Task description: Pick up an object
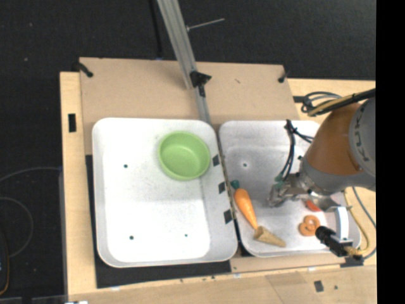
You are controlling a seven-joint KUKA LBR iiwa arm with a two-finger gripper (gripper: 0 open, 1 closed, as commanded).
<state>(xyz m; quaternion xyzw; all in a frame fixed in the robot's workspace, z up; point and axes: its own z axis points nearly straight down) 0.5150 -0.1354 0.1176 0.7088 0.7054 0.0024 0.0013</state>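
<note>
In the right bin (253, 145) an orange carrot (245, 207) with a green tip lies along the left wall. A tan wedge (269, 236) rests just below it near the front edge. An orange ring-shaped piece (309, 225) sits to the right, and a small red object (312, 204) peeks out beside the arm. My gripper (278, 194) hangs low over the bin floor, right of the carrot and apart from it. A green bowl (184, 156) stands upright in the left bin (126, 195) at its back right.
A metal rail (180, 40) slants from the top down to the gap between the bins. The arm's orange band (332, 147) covers the right bin's right side. Brown board (145, 87) lies behind both bins.
</note>
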